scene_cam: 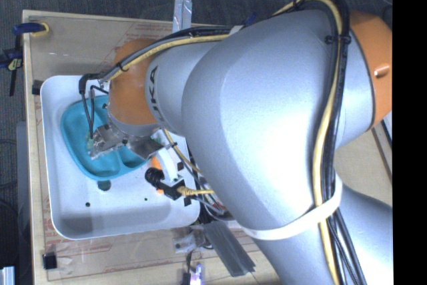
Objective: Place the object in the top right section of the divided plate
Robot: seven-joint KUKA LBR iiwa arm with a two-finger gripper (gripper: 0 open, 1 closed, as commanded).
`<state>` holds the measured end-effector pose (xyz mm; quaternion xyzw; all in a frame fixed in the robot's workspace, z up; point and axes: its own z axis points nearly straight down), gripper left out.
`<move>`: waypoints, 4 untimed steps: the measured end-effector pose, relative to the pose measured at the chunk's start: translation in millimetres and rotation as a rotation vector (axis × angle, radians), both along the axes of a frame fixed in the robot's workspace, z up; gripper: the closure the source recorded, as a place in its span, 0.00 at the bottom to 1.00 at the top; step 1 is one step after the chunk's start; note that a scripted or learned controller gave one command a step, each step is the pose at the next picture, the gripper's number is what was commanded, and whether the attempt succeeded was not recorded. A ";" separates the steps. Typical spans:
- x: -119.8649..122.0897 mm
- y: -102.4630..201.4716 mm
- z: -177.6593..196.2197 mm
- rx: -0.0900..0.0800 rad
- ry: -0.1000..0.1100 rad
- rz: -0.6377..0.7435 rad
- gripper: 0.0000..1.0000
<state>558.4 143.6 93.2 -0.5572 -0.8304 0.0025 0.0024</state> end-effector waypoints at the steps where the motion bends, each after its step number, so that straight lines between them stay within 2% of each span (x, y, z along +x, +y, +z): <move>1: 32.7 57.2 55.6 0.002 -0.004 0.067 1.00; 2: 90.1 65.6 161.9 0.002 -0.006 0.091 1.00; 3: 31.8 62.3 27.9 0.001 -0.001 0.294 1.00; 4: 58.2 65.0 69.5 0.003 -0.007 0.607 1.00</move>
